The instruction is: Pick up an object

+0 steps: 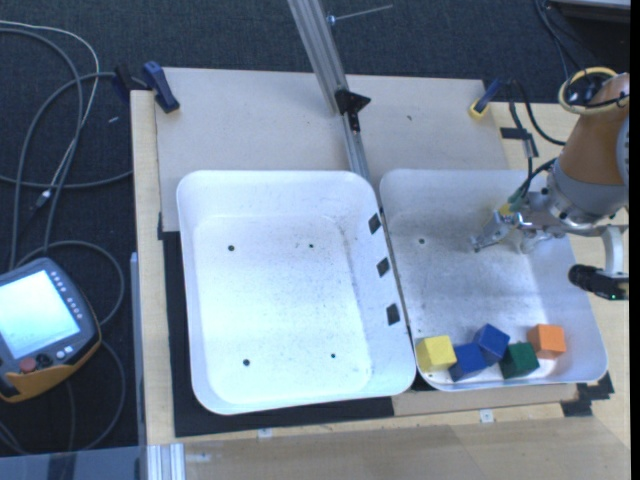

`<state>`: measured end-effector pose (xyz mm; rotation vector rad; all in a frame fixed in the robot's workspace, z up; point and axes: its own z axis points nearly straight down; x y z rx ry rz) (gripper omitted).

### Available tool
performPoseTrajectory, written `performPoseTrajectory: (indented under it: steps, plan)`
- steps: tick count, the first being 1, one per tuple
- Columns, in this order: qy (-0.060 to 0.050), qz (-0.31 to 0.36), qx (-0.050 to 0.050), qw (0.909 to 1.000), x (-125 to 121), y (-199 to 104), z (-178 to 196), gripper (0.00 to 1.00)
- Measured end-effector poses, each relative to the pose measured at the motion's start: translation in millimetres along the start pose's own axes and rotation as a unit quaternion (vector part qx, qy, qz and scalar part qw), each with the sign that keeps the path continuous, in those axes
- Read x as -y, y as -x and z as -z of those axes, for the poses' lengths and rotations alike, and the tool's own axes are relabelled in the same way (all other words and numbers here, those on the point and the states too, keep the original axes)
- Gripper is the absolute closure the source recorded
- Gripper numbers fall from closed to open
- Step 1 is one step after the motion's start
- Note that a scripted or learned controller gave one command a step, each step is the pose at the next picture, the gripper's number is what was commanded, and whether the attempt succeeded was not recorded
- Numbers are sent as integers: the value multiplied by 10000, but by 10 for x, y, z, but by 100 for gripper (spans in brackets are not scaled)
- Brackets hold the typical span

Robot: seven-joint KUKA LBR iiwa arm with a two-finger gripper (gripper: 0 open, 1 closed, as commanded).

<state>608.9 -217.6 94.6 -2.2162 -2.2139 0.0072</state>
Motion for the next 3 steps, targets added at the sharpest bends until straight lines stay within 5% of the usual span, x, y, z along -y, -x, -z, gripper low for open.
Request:
performPoseTrajectory:
  steps: [1,2,3]
  plan:
    - [77,20,26,10000,-579,-2,67,0]
    - [67,20,31,10000,-565,2,177,100]
    - [49,14,21,10000,-669,-1,56,100]
